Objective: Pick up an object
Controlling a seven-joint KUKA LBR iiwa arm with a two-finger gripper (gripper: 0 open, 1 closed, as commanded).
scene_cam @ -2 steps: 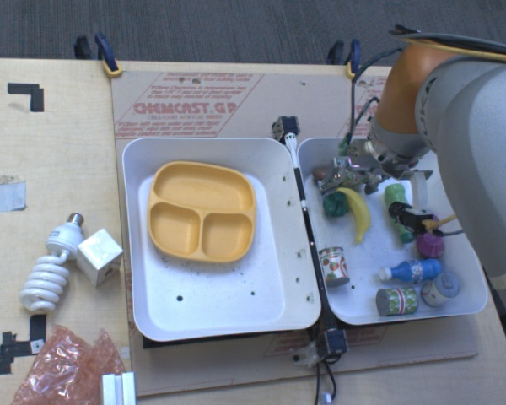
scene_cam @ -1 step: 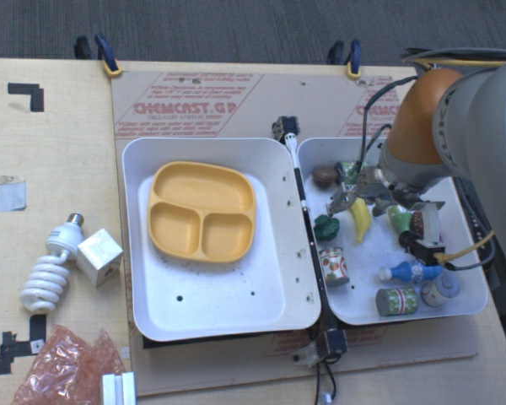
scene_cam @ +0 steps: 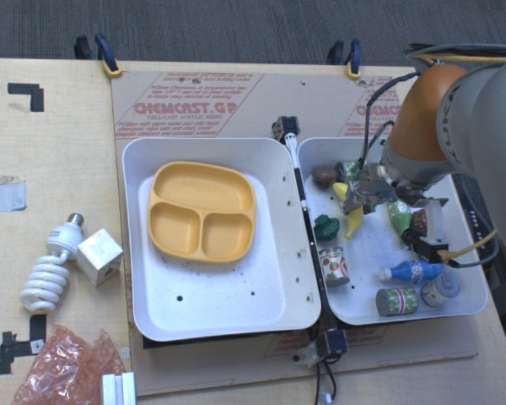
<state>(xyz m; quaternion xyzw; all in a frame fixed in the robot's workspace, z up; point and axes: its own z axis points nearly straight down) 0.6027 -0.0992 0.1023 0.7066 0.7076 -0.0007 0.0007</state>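
My gripper (scene_cam: 367, 194) is low in the right bin (scene_cam: 363, 315), in its upper middle, among a crowd of small items. A yellow banana-shaped piece (scene_cam: 352, 219) lies right under and beside it, touching or nearly touching. Close by are a dark green lump (scene_cam: 326, 226), a brown lump (scene_cam: 325, 175) and a green and red packet (scene_cam: 405, 219). Further to the front lie a small printed can (scene_cam: 333, 266), a blue bottle (scene_cam: 411, 271), a green can (scene_cam: 396, 300) and a grey round piece (scene_cam: 445, 287). The arm's wrist hides what lies directly under the gripper.
The left bin (scene_cam: 152, 310) holds a yellow divided plate (scene_cam: 202, 212). On the bench to the left lie a spiral light bulb (scene_cam: 51, 264), a white cube (scene_cam: 99, 254) and a pink mesh bag (scene_cam: 67, 369). A clip (scene_cam: 287, 128) sits at the rims between the bins.
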